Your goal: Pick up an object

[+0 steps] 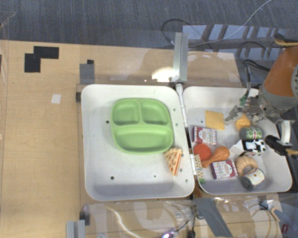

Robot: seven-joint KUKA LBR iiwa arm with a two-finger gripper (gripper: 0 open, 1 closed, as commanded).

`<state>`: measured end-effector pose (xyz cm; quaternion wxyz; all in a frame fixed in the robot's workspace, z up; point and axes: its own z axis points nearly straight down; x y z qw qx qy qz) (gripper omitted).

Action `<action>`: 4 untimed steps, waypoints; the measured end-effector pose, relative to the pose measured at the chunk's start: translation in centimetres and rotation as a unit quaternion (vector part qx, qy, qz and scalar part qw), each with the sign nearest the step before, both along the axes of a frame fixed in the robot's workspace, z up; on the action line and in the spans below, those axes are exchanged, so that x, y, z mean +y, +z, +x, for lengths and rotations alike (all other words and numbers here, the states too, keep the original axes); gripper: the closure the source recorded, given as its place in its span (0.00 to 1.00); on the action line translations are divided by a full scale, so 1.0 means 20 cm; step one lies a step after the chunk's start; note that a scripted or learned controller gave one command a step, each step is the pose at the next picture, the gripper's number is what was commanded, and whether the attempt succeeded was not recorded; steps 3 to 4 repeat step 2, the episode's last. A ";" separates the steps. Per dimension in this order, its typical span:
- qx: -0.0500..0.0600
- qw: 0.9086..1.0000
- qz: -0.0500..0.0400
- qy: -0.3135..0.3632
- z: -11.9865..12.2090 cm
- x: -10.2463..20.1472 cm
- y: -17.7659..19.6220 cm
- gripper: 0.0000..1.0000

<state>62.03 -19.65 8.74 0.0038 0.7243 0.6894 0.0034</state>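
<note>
My gripper hangs at the upper right of the right bin, open, with its fingers spread just above a small orange piece. Nothing sits between the fingers. Around it lie a yellow cheese slice, a green can, a black-and-white cow-patterned piece, a croissant, a grey can, two small cartons, a red tomato and a drumstick.
The left bin holds a green divided plate and a pizza slice by its right wall. The arm's orange band stands over the right bin's far right corner. Cables run behind the bins.
</note>
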 end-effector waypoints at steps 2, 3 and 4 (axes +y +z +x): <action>0.004 0.996 0.000 0.091 0.12 0.42 0.56 1.00; 0.004 0.996 0.000 0.091 0.12 0.42 0.56 1.00; 0.004 0.996 0.000 0.091 0.12 0.42 0.56 1.00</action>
